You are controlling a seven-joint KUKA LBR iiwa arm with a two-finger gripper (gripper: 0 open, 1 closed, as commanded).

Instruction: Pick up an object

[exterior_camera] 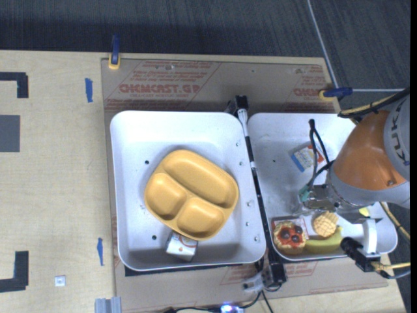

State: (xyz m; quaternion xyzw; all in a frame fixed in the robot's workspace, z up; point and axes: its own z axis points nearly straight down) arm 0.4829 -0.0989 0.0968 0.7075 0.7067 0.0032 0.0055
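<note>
The right bin (287, 135) holds a small blue and white packet (303, 156) near its middle. Along its front wall lie a red tart-like toy with dark berries (290, 235), a round waffle toy (325, 223) and a yellow-green banana-shaped piece (324, 244). My gripper (316, 202) hangs low over the front of this bin, just above the waffle toy and right of the packet. The orange wrist band (368, 155) covers the bin's right part. Nothing visibly sits in the gripper.
A yellow divided plate (190, 193) lies tilted in the left bin (130, 135), with a small white and orange box (180, 246) at its front edge. A black cable (318, 150) loops from the wrist. Cardboard (169, 83) lies behind the bins.
</note>
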